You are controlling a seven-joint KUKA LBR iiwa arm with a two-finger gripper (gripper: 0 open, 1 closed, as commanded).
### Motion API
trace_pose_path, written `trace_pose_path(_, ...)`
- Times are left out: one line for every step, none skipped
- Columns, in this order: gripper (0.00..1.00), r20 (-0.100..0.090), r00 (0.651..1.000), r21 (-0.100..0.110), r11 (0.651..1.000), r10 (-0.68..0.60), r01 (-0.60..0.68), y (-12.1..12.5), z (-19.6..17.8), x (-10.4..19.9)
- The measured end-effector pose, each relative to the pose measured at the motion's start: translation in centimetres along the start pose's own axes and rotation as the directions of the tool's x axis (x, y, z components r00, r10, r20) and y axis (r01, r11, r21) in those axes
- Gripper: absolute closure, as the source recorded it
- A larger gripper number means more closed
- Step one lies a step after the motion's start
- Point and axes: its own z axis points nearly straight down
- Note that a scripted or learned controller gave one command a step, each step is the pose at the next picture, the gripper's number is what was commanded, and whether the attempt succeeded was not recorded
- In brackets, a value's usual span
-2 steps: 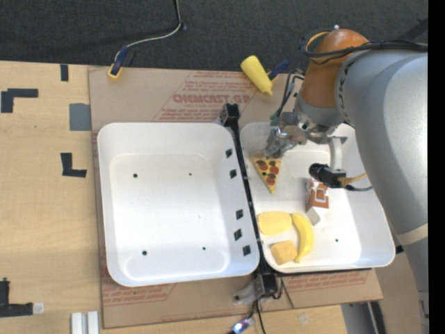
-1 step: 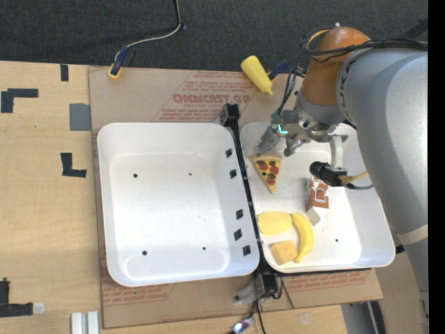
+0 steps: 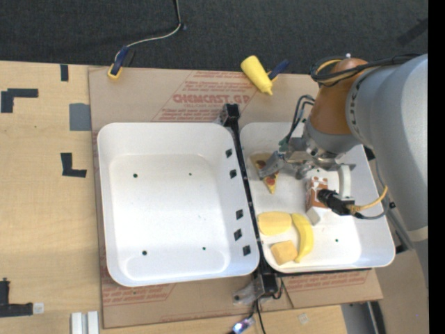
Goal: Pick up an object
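We take the banana [image 3: 303, 236] as the likeliest thing to pick. It lies in the near part of the right bin [image 3: 361, 256], its long axis running roughly from far to near with a slight curve. Touching it on the left are a pale yellow rounded piece [image 3: 273, 222] and, nearer the front rim, a tan block [image 3: 281, 252]; the three sit packed together.

The gripper [image 3: 288, 164] hangs over the far part of the same bin, so the banana lies toward the near rim from it, a little to the view's right, and apart from it. We cannot tell whether the gripper is released or clenched: the grey hardware around it runs together, and nothing can be made out as held. Just below it sits a small orange-and-brown object [image 3: 268, 179] whose kind we cannot name, partly masked by the gripper. To its right a brown-and-white item [image 3: 320, 190] is half covered by a black fitting and cable on the wrist.

We judge that any move to the banana means travelling toward the front of the bin and closing across the fruit's narrow width, with the neighbouring pieces a likely nuisance.

The left bin [image 3: 167, 200] lies alongside, and a yellow bottle-shaped object [image 3: 257, 74] rests on the cardboard beyond the bins.
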Motion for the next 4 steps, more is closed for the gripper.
trace_pose_path(1.0,-0.002,1.0,-0.003,1.0,-0.003,0.003,0.3,-1.3,0.2)
trace_pose_path(1.0,0.0,1.0,0.023,1.0,-0.001,0.001,1.8,-0.2,0.4)
trace_pose_path(1.0,0.0,1.0,-0.005,1.0,0.0,0.0,-3.7,-1.1,-0.5)
trace_pose_path(1.0,-0.003,1.0,-0.017,1.0,-0.011,0.011,-1.1,-10.4,6.4)
